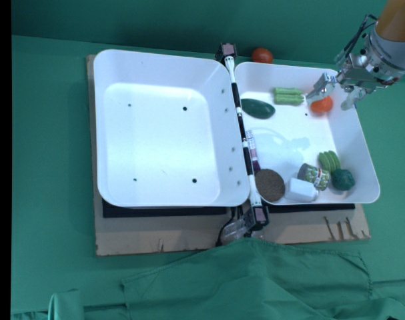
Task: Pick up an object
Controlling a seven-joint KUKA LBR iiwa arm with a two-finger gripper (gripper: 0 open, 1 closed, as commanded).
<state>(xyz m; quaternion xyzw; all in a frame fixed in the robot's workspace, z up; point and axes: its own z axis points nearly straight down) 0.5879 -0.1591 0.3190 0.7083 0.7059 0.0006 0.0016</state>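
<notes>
My gripper (335,91) hangs over the far right corner of the right bin (359,153), fingers spread apart, nothing between them. One fingertip (319,85) sits just above an orange-red tomato (321,105); whether it touches the tomato I cannot tell. The other finger is at the bin's right rim, just right of the tomato. Orange band of my arm (397,15) is up and right of the tomato, at the frame's top edge

Everything else placed off that tomato:
- green ridged bean-like piece (288,96), just left of it, lying flat, apart from it
- dark green oval, avocado-like (257,108), further left, near the bin's left wall
- second red tomato (261,55), up and left, outside the bin on the green cloth (55,145), just behind the far rim
- light green ridged item (329,160), below it, near the right wall
- dark green knobbly lump, broccoli-like (342,179), below that, at the near right corner
- small can with a printed label (313,175), on its side, just left of the broccoli-like lump
- white block (301,190), touching the can on its near side
- brown round disc (269,185), low and left, at the near left corner

Left bin (115,79) sits well left of the tomato, joined to the right bin along a black and white divider (240,115). Both bins rest on a brown cardboard sheet (155,235)
</notes>
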